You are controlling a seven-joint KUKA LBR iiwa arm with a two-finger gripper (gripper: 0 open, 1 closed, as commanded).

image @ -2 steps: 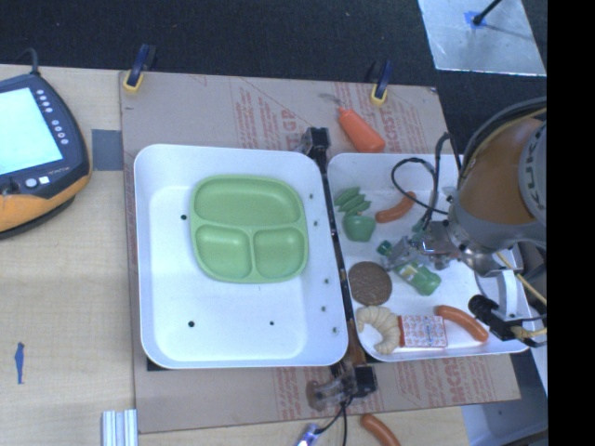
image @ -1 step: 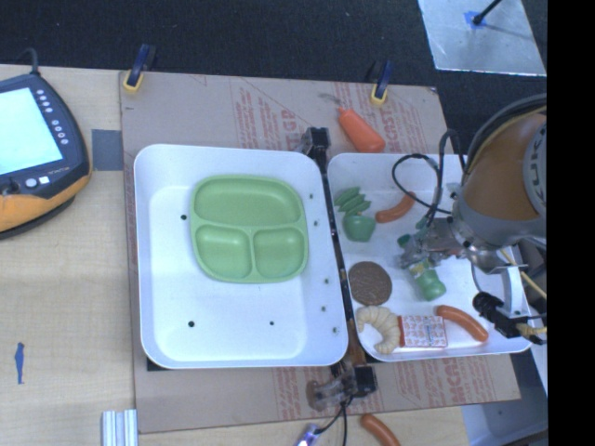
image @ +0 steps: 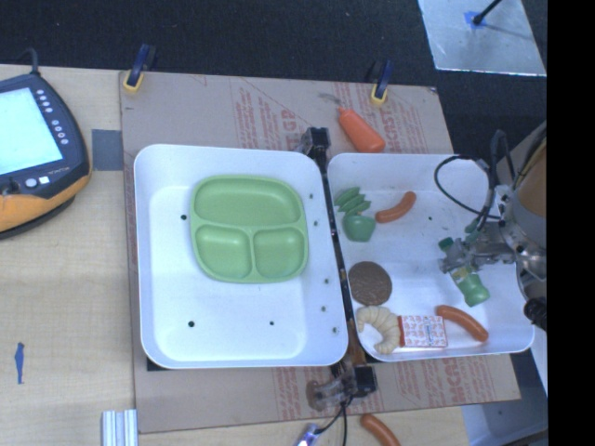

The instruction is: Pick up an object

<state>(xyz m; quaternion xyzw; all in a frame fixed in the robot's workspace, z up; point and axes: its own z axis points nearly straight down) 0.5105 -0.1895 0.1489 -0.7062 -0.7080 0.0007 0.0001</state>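
My gripper [image: 462, 256] hangs over the right side of the right bin [image: 423, 177], reaching in from the right. A small green cylinder [image: 475, 291] lies just below and right of its tip, close to it or touching it. Also in this bin are a green pepper piece [image: 356, 217], an orange sausage [image: 397, 206], a brown round patty [image: 370, 282], a pale croissant [image: 378, 324], a red and white packet [image: 423, 331] and a second sausage [image: 462, 322].
The left bin [image: 167, 314] holds a green divided plate [image: 249, 228]. A carrot [image: 360, 130] lies on the cardboard behind the right bin, and another sausage [image: 379, 427] lies in front. A teach pendant [image: 33, 151] sits at the far left. A black cable [image: 456, 189] loops above the gripper.
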